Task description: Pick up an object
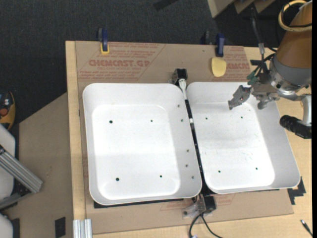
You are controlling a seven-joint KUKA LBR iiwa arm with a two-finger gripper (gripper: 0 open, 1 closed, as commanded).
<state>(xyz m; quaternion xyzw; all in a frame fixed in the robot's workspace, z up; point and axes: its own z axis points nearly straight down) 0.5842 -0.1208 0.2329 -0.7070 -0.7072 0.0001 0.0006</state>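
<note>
Yellow object (218, 66) on board, near gripper (250, 97), beyond right bin (277, 180)

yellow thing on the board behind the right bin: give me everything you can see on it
The yellow object is small, pale yellow and rounded, somewhat taller than wide, with a smooth matte look; material unclear. It lies on the brown board just beyond the right bin's far rim, below a blue clamp. It sits outside both bins, apart from the end effector.

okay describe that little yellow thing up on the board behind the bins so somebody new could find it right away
Start at the brown board under the two white bins. Behind the right bin, just below a blue clamp, lies a small pale yellow object. It is the only rounded yellow item lying on the board outside the bins.
</note>
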